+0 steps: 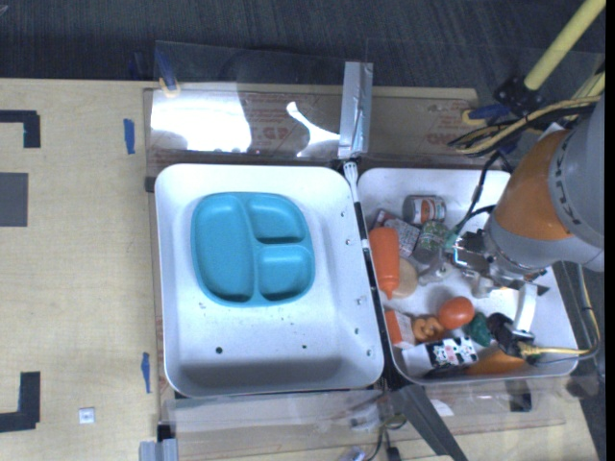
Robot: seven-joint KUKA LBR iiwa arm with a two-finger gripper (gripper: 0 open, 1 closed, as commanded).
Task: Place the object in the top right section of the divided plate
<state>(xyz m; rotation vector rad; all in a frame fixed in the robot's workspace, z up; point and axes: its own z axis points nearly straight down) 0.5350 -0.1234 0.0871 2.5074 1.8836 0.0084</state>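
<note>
Where the grey arm (577, 190) with its orange band reaches into the right-hand white bin (562, 301), the pincer (459, 250) hangs low over a heap of objects, and whether it is apart or together cannot be told, since its tip is lost against the clutter; no object can be seen clamped in it. Just beside the pincer, toward the top of the view, lies one small metal can (423, 207), its label too small to read. Just to the view's left of the pincer lies one long orange carrot (384, 257), with one pale beige lump (408, 279) touching the carrot's lower end. Below the pincer sits one red tomato (456, 310), and around the tomato crowd one small yellow-brown toy (423, 328), one green piece (478, 332) and one black-and-white packet (452, 353), whose print cannot be made out. One orange object (500, 361) lies at the bin's near wall, furthest below the pincer. These objects press together, so whichever is the task's thing lies among the others in this bin. Well to the left of the pincer, across the wall between the two bins, the left white bin (192, 353) holds the one blue divided plate (226, 248), which has three sections; its top right section (279, 219) shows bare blue.
</note>
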